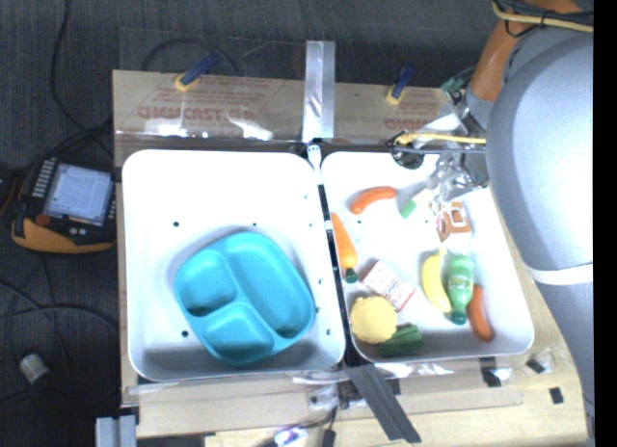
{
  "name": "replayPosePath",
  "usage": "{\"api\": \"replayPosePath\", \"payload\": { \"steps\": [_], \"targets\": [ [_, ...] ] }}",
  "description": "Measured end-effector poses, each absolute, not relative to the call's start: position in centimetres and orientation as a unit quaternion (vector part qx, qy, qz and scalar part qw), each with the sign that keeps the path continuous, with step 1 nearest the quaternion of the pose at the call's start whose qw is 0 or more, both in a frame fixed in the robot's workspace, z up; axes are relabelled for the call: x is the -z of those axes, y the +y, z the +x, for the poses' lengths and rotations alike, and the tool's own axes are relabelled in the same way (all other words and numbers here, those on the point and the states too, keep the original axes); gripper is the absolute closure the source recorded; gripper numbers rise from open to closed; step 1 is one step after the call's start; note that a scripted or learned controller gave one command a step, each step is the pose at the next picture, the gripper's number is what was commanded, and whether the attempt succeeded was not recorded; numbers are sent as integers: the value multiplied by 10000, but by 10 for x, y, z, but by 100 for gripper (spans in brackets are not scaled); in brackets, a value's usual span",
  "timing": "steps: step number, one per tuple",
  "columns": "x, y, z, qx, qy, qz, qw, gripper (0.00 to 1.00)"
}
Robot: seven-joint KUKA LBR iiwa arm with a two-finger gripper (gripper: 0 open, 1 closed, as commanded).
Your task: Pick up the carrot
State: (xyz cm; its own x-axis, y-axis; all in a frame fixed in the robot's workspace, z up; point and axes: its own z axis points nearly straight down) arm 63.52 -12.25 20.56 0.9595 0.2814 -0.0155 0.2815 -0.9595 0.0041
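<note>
The carrot [343, 245] lies flat against the divider [321, 214] between the two bins, on its right side, partway down, while the gripper [445, 183] hangs well to the divider's right near the far rim; whether it is spread or pressed together cannot be told. Expect a finger to strike the divider wall and skid off. The orange sausage [372, 198], just right of the divider, may be mistaken for the target.

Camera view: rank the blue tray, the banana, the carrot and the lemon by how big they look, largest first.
1. Blue tray, by far the largest.
2. Banana and carrot: similar length, too close to rank.
3. Lemon: shorter than either, though rounder and wider.
</note>
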Motion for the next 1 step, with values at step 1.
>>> {"api": "replayPosePath", "payload": {
  "steps": [1],
  "targets": [
    [-211, -187, 645, 37, 1034, 9946, 13, 100]
  ]
}}
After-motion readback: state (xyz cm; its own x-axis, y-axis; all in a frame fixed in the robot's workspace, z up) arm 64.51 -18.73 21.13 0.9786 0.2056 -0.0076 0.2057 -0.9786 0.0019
